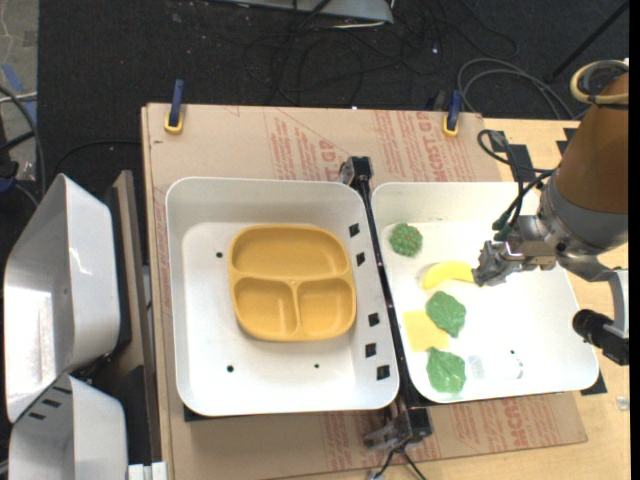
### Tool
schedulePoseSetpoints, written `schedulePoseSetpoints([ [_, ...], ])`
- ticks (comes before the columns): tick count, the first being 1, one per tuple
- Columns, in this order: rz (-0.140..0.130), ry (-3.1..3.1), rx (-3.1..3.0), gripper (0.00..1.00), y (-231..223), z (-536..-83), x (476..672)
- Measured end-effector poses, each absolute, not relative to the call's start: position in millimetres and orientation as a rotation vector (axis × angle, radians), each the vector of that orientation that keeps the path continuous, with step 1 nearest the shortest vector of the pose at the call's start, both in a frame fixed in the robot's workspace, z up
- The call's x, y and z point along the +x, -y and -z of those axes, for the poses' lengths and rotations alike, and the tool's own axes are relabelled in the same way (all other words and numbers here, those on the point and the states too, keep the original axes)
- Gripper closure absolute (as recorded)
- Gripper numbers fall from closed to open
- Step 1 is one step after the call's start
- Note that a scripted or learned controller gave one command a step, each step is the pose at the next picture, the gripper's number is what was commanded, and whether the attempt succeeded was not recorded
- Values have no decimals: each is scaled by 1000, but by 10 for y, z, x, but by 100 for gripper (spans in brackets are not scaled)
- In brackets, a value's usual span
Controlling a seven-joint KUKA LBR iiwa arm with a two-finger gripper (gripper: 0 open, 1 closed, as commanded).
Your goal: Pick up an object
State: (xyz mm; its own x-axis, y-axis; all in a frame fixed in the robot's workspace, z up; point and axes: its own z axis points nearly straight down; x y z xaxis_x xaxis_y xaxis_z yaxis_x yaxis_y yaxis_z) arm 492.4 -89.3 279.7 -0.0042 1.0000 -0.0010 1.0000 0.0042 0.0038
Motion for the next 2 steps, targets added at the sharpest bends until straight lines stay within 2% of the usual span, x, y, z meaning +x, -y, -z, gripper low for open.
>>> schedulePoseSetpoints([
  [1, -1, -2230, 2213, 100, 449, -2609, 5218],
  [2, -4, -2229, 2211, 100, -10, -2651, 5492],
])
